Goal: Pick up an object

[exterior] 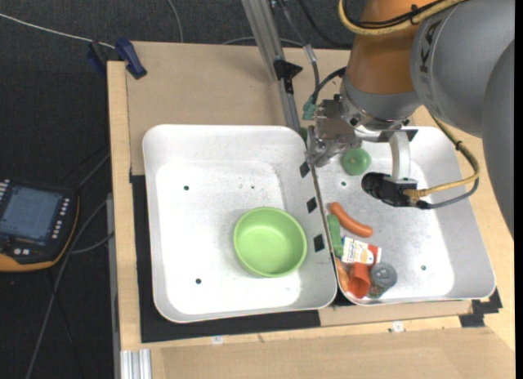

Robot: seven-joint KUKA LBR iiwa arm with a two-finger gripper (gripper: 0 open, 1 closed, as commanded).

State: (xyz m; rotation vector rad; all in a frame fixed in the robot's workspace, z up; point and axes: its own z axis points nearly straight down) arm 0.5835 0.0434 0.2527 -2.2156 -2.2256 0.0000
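One fixed camera looks down aslant on both bins point(163, 144) from above

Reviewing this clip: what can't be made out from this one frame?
- Claw: wrist and cabling cover it from above in the camera view, so whether it grips anything is unclear.
- Small green object in the right bin: partly hidden under the wrist; identity unclear.
- Pile at the right bin's near left corner, below the orange sausage-like item: too small and overlapped to tell the items apart.

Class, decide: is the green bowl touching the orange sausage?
Apart. The camera view shows the green bowl in the left bin and the orange sausage in the right bin.
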